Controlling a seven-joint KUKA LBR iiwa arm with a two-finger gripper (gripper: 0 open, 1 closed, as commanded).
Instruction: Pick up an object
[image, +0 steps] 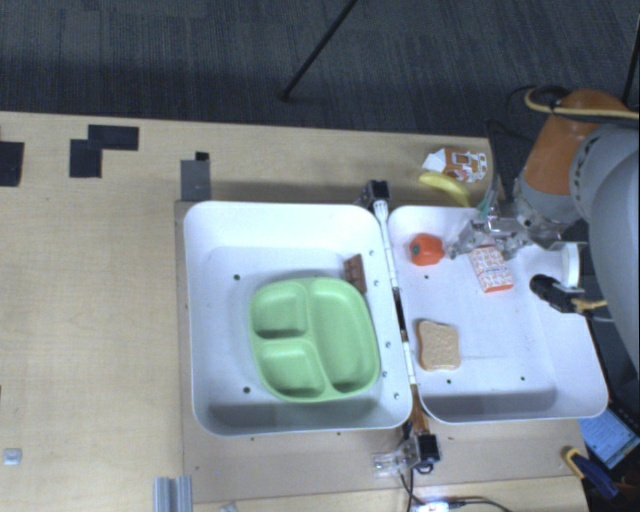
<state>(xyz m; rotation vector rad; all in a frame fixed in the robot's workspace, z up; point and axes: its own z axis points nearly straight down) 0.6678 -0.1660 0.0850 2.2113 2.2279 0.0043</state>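
Three loose things lie in our right bin (560, 395), a tomato (426, 249), a small card (489, 268) and a bread slice (438, 345), with our tool (483, 232) just above the card, grip unclear, and a green tray (313, 338) in the left bin (215, 300).

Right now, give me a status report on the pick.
Gripper low over right bin, beside tomato. Card just beneath, not held. Bread slice lying apart, untouched.
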